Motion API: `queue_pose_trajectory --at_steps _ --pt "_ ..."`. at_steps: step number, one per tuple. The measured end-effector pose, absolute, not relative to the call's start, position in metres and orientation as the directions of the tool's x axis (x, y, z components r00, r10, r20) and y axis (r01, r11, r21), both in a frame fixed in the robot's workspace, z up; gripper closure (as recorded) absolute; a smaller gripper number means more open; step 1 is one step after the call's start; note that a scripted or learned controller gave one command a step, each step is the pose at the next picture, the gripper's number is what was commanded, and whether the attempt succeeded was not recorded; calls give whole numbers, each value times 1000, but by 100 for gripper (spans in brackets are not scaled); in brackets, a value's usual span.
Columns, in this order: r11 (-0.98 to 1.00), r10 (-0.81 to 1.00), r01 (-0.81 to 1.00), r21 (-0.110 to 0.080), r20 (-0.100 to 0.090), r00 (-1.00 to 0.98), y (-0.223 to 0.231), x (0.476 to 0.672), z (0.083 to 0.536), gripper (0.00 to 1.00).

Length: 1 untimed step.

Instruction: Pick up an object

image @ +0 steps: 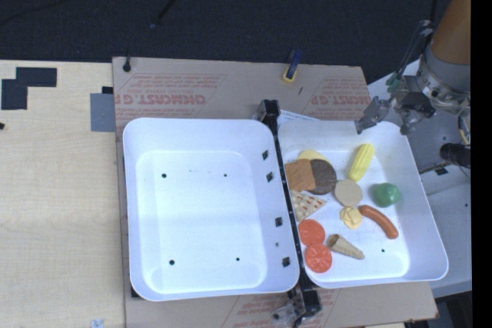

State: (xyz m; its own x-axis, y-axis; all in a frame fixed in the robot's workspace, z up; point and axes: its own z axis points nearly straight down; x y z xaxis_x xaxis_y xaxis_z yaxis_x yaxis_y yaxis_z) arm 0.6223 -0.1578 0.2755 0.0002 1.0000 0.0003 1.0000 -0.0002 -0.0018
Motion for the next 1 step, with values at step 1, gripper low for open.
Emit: queue_pose_trajectory --at_steps 1 --pt "-3 1000 1000 -10 2 3 -215 642 162 0"
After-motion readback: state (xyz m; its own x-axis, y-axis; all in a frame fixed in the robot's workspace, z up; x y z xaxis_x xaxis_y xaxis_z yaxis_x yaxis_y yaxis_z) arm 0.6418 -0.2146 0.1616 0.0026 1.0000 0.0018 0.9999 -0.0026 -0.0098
